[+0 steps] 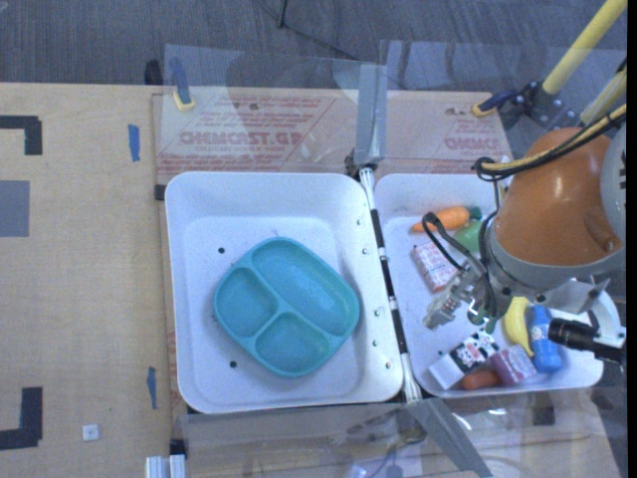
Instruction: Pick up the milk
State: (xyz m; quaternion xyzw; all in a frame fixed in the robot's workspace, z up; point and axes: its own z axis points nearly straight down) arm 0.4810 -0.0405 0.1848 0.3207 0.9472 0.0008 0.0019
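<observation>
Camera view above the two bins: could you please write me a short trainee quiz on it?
1. True or false: the teal three-compartment plastic plate lies in the right white bin.
2. Where is the small white black-spotted milk carton? A: near the right white bin's lower edge. B: on the plate. C: on the wooden bench outside the bins.
3. Fill in: the gripper hangs over the ___ bin.
Key: 1 false, it lies in the left white bin; 2 A; 3 right.
</observation>
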